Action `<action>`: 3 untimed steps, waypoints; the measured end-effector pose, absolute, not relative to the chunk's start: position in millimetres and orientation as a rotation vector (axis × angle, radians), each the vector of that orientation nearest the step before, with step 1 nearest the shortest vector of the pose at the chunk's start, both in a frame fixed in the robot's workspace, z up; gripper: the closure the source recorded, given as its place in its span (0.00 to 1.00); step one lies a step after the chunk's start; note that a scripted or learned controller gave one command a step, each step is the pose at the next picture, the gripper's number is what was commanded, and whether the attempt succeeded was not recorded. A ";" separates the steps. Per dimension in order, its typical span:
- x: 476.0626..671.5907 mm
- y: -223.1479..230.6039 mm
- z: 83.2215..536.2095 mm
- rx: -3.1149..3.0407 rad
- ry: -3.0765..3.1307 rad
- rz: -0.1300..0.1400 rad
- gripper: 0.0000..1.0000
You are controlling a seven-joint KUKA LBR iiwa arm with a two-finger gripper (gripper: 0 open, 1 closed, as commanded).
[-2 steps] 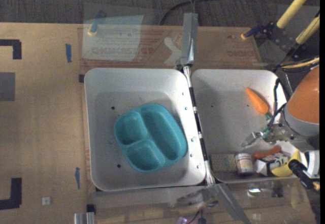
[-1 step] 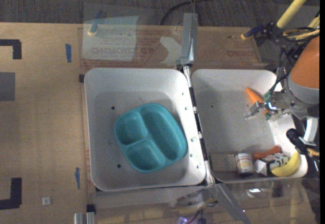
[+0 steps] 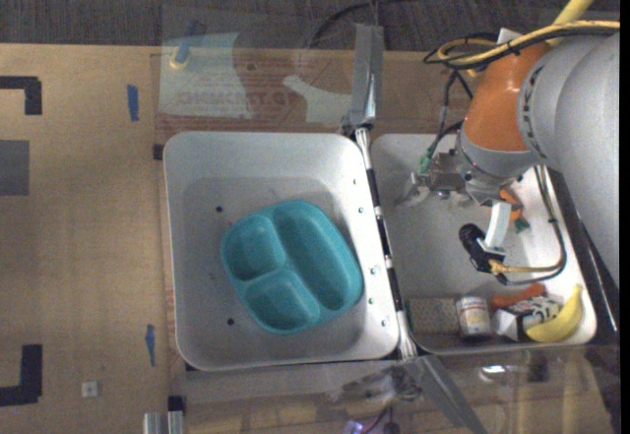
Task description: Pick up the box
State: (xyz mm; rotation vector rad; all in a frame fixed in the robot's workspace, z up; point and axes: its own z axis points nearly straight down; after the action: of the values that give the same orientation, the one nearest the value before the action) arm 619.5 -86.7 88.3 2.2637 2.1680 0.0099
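Observation:
The box [image 3: 516, 313], small with orange and white faces, lies at the near edge of the right bin [image 3: 433, 270], wedged between a can and a banana. My gripper [image 3: 419, 186] hangs over the far left part of that bin, well away from the box and up-left of it. Nothing shows in the gripper. The grey arm with its orange band [image 3: 500, 117] covers the bin's far right part.
A small can [image 3: 473, 316] stands just left of the box and a yellow banana [image 3: 557, 316] lies at its right, in the bin's near right corner. The left bin [image 3: 197, 186] holds a teal divided plate [image 3: 289, 266]. A metal divider [image 3: 379, 245] separates the bins.

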 end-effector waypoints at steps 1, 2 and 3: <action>621.0 -87.4 100.1 2.256 2.166 0.009 1.00; 667.1 -179.7 117.5 2.363 2.066 0.001 1.00; 667.5 -178.0 117.3 2.362 2.069 0.001 0.00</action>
State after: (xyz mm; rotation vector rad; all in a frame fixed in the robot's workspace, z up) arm 667.5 -178.0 117.3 2.3615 2.0690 0.0007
